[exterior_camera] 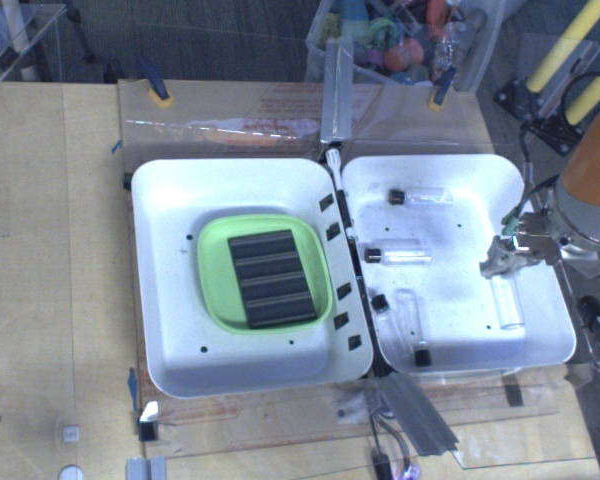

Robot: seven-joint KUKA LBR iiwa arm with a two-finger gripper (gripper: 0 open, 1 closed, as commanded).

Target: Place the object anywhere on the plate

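Grey metal and an orange band mark the arm (590, 183) reaching in from the right, its gripper (507, 256) low over the right-hand edge of the right bin (470, 343). Whether it is open or closed cannot be told; at this size the tip is a blur of metal parts. Just below the gripper a clear vial (507, 303) lies on the bin floor, its long axis running roughly toward and away from the camera; its cap end is hard to make out and nothing shows it to be gripped.

3 more clear vials with black caps lie in the same bin: one near the back (417, 197), one at mid-left (397, 256), both lying left to right with caps pointing left, and one at the front (410, 328), cap toward the camera.

Across the divider, the left bin (170, 358) carries a green plate (212, 298), on which sits a dark ribbed block (272, 278).

Both bins rest on a pale wooden bench (50, 268). Behind them a clear tub of coloured toys (400, 18) stands, cut off at the top, with a yellow bar (577, 23) at upper right.
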